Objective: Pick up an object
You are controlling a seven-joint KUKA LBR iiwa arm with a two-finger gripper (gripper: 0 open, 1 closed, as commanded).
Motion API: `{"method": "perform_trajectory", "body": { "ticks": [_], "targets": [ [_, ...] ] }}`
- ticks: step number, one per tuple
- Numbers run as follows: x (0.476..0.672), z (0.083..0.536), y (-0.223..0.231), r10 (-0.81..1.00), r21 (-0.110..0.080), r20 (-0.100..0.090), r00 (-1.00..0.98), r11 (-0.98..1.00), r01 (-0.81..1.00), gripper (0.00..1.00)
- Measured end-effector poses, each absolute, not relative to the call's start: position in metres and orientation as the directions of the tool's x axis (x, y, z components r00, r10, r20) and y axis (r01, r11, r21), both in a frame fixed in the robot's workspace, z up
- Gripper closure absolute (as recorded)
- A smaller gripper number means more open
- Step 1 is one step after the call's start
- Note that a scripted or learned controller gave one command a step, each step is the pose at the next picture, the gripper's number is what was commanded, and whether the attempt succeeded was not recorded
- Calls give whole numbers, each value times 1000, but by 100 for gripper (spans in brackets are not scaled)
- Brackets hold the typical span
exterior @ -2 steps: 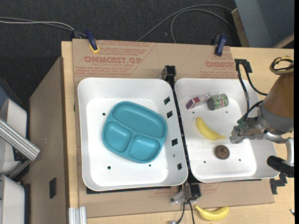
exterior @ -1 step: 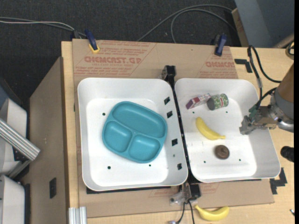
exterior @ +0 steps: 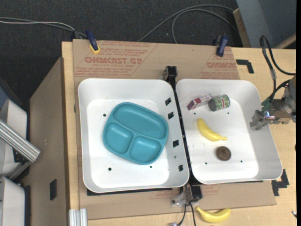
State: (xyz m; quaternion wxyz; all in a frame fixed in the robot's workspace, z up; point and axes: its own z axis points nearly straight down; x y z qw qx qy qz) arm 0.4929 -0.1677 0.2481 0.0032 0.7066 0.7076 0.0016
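The right bin (exterior: 263, 164) holds a yellow banana (exterior: 209, 130) near its middle. A brown round object (exterior: 223, 153) lies just below and to the right of the banana. A green can (exterior: 219, 102) lies on its side at the bin's far end, with a red and white packet (exterior: 199, 101) touching its left. My gripper (exterior: 259, 119) sits at the right bin's right rim, well apart from all of these objects, with nothing seen in it.
The left bin (exterior: 89, 140) carries a teal divided plate (exterior: 135, 132). A second banana (exterior: 214, 214) lies on the bench below the bins. Clamps (exterior: 94, 44) and cables (exterior: 197, 13) sit at the bench's far edge.
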Motion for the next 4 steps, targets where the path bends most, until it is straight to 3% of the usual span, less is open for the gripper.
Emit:
{"method": "perform_trajectory", "body": {
  "ticks": [1,4],
  "targets": [
    [494,288,-168,1000,6,-2,-2,2,1000,100],
    [553,264,-10,1000,1,2,-7,7,1000,100]
  ]
}}
